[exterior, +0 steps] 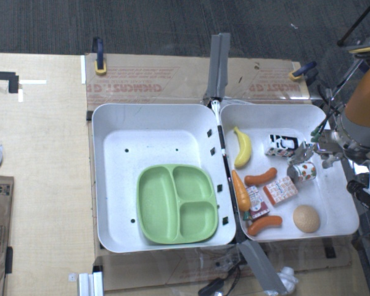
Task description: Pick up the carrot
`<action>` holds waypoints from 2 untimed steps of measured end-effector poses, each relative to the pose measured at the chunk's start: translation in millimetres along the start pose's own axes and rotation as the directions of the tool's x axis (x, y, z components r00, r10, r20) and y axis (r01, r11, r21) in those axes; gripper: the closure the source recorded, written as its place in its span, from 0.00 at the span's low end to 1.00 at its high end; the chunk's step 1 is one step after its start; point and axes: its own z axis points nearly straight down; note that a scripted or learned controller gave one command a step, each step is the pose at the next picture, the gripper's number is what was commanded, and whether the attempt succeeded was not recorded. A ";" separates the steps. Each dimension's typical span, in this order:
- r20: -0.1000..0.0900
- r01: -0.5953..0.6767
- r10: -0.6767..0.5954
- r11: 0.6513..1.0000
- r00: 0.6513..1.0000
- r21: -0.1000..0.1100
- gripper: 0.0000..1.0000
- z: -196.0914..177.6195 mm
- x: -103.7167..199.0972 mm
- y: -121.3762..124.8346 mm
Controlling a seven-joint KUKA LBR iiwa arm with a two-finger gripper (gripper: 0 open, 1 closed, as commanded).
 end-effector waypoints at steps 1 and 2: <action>0.001 0.185 -0.185 0.983 0.983 -0.002 0.00 23.1 0.0 35.7; -0.001 0.061 -0.061 0.998 0.998 -0.001 0.00 62.1 23.3 28.5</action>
